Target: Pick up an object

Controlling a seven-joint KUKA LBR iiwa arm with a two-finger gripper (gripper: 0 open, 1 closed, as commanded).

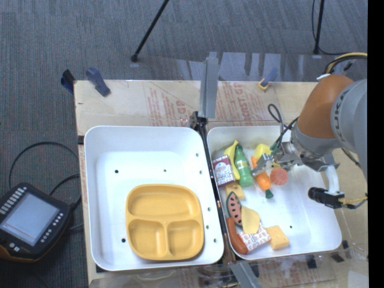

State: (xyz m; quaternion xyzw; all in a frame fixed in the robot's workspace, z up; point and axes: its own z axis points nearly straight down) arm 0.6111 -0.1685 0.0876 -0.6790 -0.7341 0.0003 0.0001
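Small orange toy carrot with a green tip [264, 183]: lying in the right white bin [312, 233], just below and slightly left of the gripper [268, 164], long axis running slantwise from upper left down to the green end at lower right. Round red-orange toy fruit [278, 176] touching or nearly touching it, to the gripper's lower right. Green plastic bottle [242, 162] and yellow banana-shaped toy [231, 151] farther left of the gripper; small red printed carton [222, 171] beyond those. Yellow pepper-like toy [262, 151] just above the gripper.

Grip state: cannot tell, tool tip lost among the toys. Nothing seen lifted.

Judged: carrot the nearest candidate, a short drop down-left away; crowding by the round fruit a likely cause of a miss.
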